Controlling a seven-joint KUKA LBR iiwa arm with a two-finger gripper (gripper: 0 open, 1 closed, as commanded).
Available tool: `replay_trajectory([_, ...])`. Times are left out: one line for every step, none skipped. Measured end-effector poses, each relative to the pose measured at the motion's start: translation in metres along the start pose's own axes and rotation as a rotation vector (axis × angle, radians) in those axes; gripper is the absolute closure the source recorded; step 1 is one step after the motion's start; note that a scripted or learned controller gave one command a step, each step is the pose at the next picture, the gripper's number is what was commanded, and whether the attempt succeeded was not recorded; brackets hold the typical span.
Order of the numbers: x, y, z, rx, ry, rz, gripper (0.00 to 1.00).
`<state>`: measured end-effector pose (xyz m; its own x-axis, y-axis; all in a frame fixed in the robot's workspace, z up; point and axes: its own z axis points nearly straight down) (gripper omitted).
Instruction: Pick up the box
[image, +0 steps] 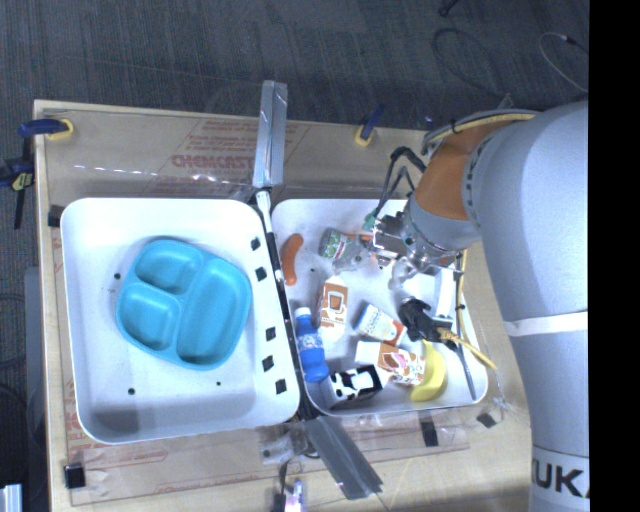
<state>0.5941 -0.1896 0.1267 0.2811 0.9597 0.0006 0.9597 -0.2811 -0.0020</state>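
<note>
An orange-and-white box (334, 305) lies in the middle of the right bin (300, 215). It lies apart from the things around it. My gripper (392, 252) hangs over the back right part of that bin, up and to the right of the box and not touching it. The grey arm with its orange band (445, 175) reaches in from the right and hides the bin's right wall.
Around the box are a reddish sausage (291, 257), a can (334, 243), a blue bottle (310, 345), a small carton (378, 322), an orange packet (401, 363), a banana (432, 376) and a black-and-white item (356, 383). The left bin (90, 390) holds a blue divided plate (185, 302).
</note>
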Motion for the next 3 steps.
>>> replay_trajectory([-0.012, -0.025, 0.02, -0.034, 0.005, -0.018, 0.0])
replay_trajectory([-0.024, -0.066, 0.02, -0.036, 0.002, -0.001, 0.0])
replay_trajectory([-0.013, -0.013, 0.02, -0.029, 0.001, -0.026, 0.0])
